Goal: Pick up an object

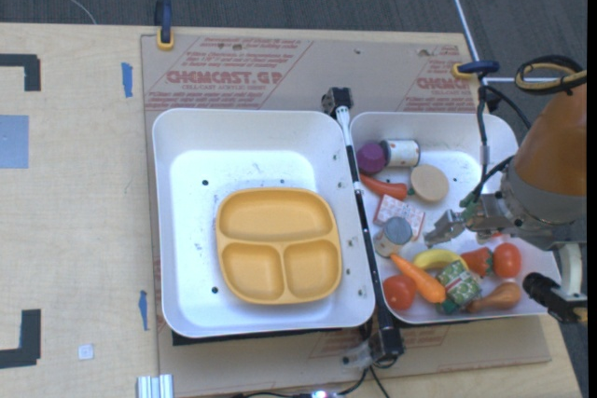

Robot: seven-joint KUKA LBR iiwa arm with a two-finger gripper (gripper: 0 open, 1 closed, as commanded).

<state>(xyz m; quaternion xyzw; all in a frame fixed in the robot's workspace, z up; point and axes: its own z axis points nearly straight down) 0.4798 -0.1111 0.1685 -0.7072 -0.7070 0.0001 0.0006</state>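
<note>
The bench [75, 228] is pale wood with a printed cardboard sheet [280, 70] laid across it, and on that sit the two white bins side by side. The left bin [187, 154] holds a yellow divided tray [278, 244] with one long compartment and two smaller ones, lying flat near the bin's middle. The right bin [448, 130] carries all the small toy food, and the grey arm with its orange band [555, 154] leans in over the bin's right side. Its gripper [454, 224] hangs low above the clutter in the middle of that bin; from here I cannot tell how its jaws stand, and nothing shows clearly between them. Just below the gripper lies a yellow banana [437, 258], with an orange carrot [418, 278] slanting beside it and a green packet [454, 282] touching both. A red tomato [398, 293] sits at the bin's near left corner, another red tomato [506, 259] to the right. Farther back are a tan round disc [430, 184], a purple eggplant [372, 157] and a small can [402, 152] lying on its side.
</note>
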